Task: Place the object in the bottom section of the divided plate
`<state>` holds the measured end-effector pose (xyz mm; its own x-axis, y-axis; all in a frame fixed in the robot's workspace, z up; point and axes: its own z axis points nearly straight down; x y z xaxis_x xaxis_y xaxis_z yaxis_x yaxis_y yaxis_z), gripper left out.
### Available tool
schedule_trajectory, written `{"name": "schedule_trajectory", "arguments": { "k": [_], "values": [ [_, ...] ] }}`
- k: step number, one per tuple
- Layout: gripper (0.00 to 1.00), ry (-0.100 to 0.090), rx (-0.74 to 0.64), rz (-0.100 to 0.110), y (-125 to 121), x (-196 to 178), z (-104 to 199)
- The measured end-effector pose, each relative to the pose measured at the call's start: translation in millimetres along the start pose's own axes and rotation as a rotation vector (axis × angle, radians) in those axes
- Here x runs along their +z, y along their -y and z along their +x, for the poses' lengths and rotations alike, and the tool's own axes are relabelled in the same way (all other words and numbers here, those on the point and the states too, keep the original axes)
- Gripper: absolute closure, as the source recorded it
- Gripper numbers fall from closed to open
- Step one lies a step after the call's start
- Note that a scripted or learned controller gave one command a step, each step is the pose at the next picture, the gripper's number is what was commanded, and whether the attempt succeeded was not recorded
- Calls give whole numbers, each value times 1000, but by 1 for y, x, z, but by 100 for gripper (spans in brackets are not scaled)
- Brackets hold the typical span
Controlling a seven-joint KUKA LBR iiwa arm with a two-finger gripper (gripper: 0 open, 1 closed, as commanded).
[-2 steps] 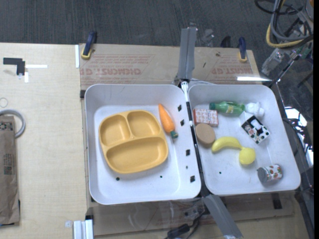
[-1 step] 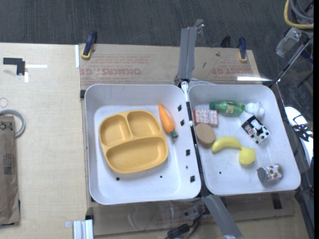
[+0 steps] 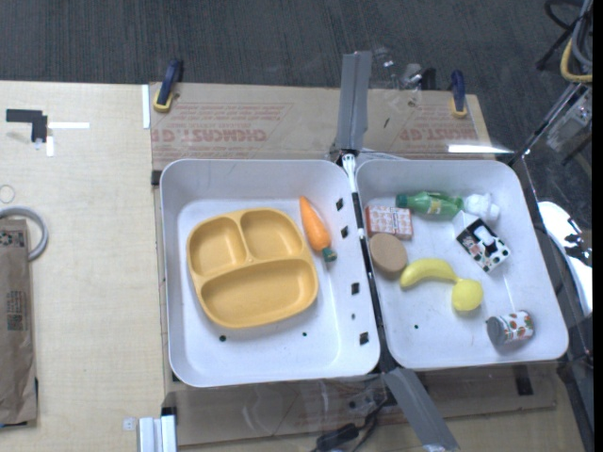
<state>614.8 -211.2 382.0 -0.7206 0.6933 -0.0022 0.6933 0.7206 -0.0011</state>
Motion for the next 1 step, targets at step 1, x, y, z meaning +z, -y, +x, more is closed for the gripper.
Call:
{"name": "schedule_trajectory", "arguments": {
  "k": [1],
  "values": [
    [100,1,-35,0,-22,93,-35]
  ]
}}
